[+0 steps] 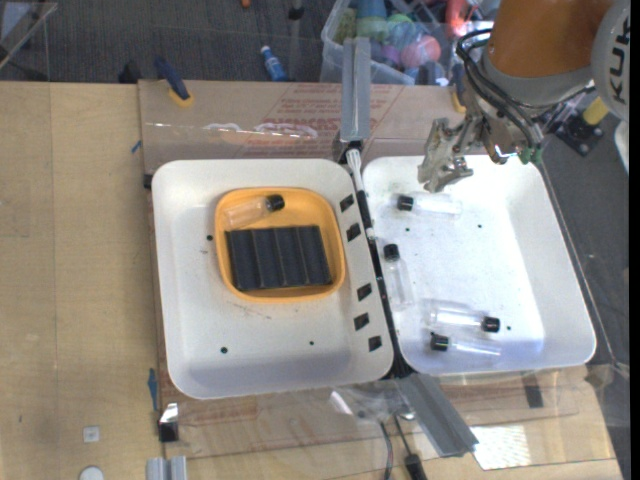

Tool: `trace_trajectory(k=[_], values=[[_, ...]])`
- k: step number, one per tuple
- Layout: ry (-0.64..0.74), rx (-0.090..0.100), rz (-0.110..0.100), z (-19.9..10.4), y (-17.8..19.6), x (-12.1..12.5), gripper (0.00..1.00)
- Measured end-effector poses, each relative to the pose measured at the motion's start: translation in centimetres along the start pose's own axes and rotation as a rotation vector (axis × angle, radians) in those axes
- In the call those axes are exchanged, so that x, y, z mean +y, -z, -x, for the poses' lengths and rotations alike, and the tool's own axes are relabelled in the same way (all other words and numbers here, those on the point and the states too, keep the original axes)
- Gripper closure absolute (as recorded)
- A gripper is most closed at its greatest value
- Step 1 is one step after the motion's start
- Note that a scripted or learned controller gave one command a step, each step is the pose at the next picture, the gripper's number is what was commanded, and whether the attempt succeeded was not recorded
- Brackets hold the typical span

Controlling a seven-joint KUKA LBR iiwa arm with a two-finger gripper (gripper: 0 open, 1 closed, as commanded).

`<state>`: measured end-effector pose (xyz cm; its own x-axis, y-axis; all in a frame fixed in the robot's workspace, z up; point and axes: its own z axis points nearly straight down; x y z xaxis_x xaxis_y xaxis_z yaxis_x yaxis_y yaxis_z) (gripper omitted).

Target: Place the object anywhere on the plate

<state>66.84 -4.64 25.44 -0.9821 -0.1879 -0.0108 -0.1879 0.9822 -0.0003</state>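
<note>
An orange plate (226, 230) lies in the left bin (180, 298). On it rest a black ridged block (278, 257) and, at its far edge, a small clear vial with a black cap (267, 205). Several more clear black-capped vials lie in the right bin (530, 228): one near the far left (422, 205), one along the left wall (393, 266), and two near the front (468, 321) (452, 345). My gripper (446, 171) hangs over the far left part of the right bin, just above and beyond the far-left vial. I see nothing held in it.
A grey divider bar (352, 98) runs back from the gap between the bins. A clear tub of coloured toys (400, 18) stands beyond the bench. Cables hang from the wrist above the right bin's far edge.
</note>
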Motion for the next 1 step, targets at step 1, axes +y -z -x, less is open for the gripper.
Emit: trace_trajectory(k=[1], values=[[0.145,0.004,0.002,-0.48,-0.92,-2.2,1.0]])
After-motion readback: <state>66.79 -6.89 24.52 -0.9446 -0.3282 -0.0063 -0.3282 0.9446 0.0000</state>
